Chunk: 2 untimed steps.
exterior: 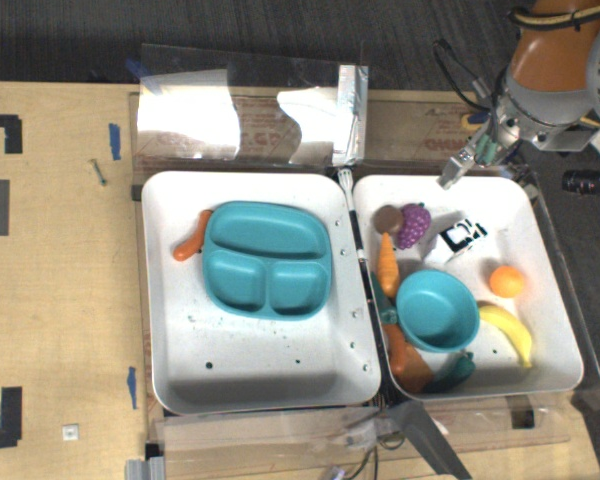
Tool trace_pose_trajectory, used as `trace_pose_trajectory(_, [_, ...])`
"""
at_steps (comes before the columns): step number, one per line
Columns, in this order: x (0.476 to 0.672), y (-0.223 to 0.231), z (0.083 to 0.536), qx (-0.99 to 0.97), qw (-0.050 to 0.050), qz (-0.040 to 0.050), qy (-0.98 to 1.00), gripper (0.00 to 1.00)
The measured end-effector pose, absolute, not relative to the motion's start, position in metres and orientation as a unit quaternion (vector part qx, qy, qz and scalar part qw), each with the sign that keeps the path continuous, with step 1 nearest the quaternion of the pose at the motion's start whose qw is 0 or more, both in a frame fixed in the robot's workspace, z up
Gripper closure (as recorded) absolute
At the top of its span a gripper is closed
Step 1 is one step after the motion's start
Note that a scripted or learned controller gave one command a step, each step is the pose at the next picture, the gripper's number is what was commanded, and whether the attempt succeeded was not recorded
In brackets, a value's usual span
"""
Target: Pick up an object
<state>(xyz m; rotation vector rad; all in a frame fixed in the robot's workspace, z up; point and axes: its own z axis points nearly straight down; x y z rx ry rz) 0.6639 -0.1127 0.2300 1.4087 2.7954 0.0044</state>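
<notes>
The grey arm with its orange band comes in at the top right. Its gripper (pixel 458 170) hangs over the far rim of the right bin (pixel 555 353), with nothing seen in it. Below it in that bin lie purple grapes (pixel 414 224), a brown round piece (pixel 385 218), a small black and white item (pixel 462 235) and an orange carrot (pixel 387 265). A teal bowl (pixel 437 310) stands in the bin's middle. An orange fruit (pixel 507 282) and a yellow banana (pixel 510 333) lie to the bowl's right.
The left bin (pixel 170 348) holds a teal divided plate (pixel 268 258) and an orange sausage-shaped toy (pixel 190 240) at the plate's left. A brown-orange toy (pixel 408 363) and a dark teal piece (pixel 456 368) lie near the right bin's front wall. Clear plastic sheets (pixel 250 118) stand behind the bins.
</notes>
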Motion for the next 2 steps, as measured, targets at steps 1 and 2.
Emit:
trace_pose_trajectory(1, [0.667, -0.053, 0.184, 0.454, -0.001, 0.0002, 0.891, 1.00])
trace_pose_trajectory(2, [0.669, -0.039, 0.272, 0.517, 0.005, 0.0026, 0.856, 1.00])
